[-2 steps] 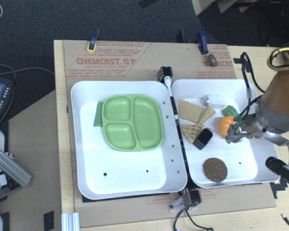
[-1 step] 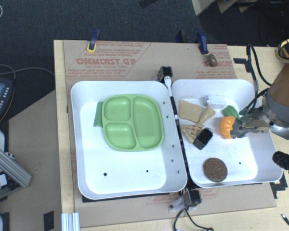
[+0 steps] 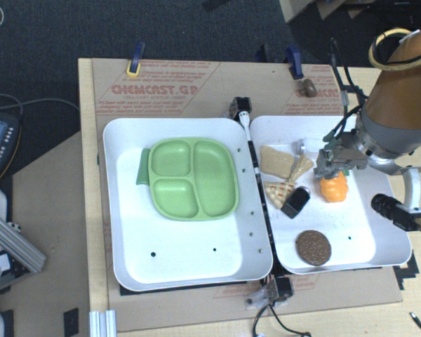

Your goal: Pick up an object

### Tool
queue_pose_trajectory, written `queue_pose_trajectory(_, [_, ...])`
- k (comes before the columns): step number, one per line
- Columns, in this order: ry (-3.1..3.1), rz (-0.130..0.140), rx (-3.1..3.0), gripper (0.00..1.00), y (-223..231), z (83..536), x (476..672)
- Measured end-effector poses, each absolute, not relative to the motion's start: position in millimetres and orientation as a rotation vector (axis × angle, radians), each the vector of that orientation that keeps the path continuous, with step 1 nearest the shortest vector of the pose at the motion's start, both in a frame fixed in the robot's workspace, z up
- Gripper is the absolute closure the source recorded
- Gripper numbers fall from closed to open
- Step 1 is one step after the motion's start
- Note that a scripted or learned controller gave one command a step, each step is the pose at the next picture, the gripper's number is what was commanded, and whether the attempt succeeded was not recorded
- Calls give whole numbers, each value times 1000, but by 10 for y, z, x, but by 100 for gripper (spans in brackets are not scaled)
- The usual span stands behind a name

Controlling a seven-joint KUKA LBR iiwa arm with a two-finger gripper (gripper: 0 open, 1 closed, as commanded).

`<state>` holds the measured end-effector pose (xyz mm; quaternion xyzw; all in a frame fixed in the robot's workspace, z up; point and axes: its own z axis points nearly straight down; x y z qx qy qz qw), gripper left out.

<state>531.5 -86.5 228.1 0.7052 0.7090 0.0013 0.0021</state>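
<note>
My gripper hung in the right bin, just above the orange toy; whether it was spread or pinching, I couldn't tell. I judged this the reach step; next called for a straight descent and a squeeze.

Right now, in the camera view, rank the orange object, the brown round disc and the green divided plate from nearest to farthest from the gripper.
1. Orange object, just below the gripper, right bin.
2. Brown round disc, right bin's near edge.
3. Green divided plate, left bin.
</note>
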Motion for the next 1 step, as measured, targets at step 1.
queue_pose_trajectory(1, [2225,4,2214,100,-465,2239,5564])
